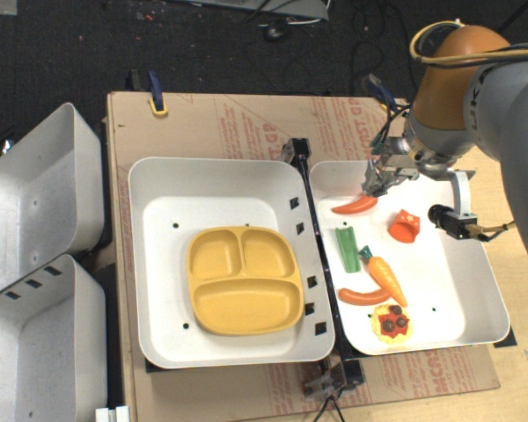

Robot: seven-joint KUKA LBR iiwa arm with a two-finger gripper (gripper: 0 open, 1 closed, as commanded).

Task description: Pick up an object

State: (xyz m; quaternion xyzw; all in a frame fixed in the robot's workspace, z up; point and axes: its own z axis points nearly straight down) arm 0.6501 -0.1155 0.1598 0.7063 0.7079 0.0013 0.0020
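Two shallow white bins [158, 192] sit side by side on the bench. The grey arm's hand [376, 187] hangs just above a curved red chili pepper [355, 205] in the right bin; its grip cannot be made out.

From my screen the light looks bright and even from overhead, the white bins [150, 200] nearly glaring, shadows soft, the dark floor [62, 42] murky, and the picture fairly sharp throughout.
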